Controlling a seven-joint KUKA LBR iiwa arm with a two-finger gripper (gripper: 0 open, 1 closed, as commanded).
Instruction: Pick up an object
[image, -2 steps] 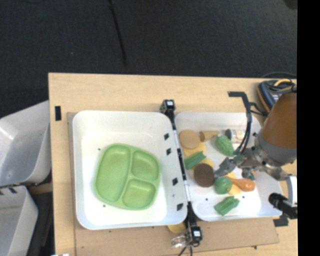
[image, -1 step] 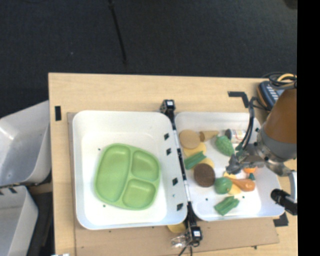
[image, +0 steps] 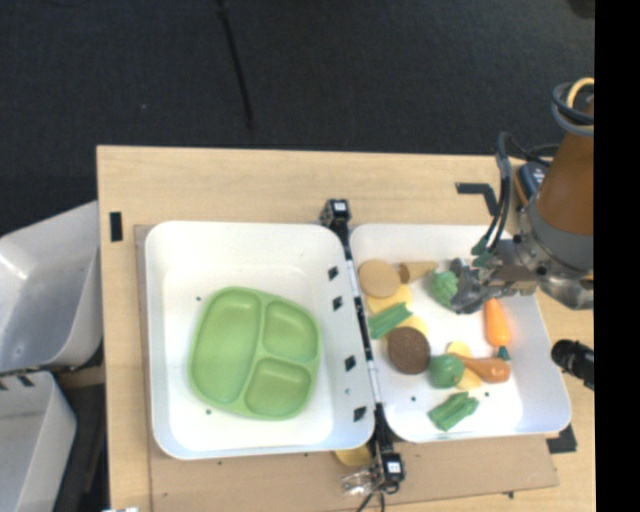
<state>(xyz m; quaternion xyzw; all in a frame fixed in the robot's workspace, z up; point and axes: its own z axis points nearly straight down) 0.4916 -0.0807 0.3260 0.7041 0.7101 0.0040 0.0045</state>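
Camera view, the step: we judge this to be the approach for a grasp, with the gripper (image: 462, 292) low over the right bin (image: 545, 415) and nothing seen lifted yet.
Camera view, the nearest object: a green leafy toy vegetable (image: 442, 285) lies just beside the gripper's tip, on its left, at the upper middle of the right bin.
Camera view, doing it well: we would settle on one piece at the edge of the pile; the green leafy piece and the orange carrot (image: 497, 323) sit a little apart from the rest and look the least crowded.
Camera view, the crowd: a tan round cookie (image: 378, 278), a brown round cookie (image: 408, 349), a green pepper-like piece (image: 445, 371) and a green pod (image: 453, 410) lie close together, so we expect a low pass there to nudge neighbours.
Camera view, the gripper's state: we cannot tell from this slant whether it is released or clenched, and we see no object in it.
Camera view, the arm: the grey arm (image: 565, 215) reaches in from the right, its orange band above the wrist, the wrist bent leftward and down toward the bin.
Camera view, the left bin: a green divided tray (image: 255, 350) lies in the left bin (image: 165, 300), well apart from the gripper.
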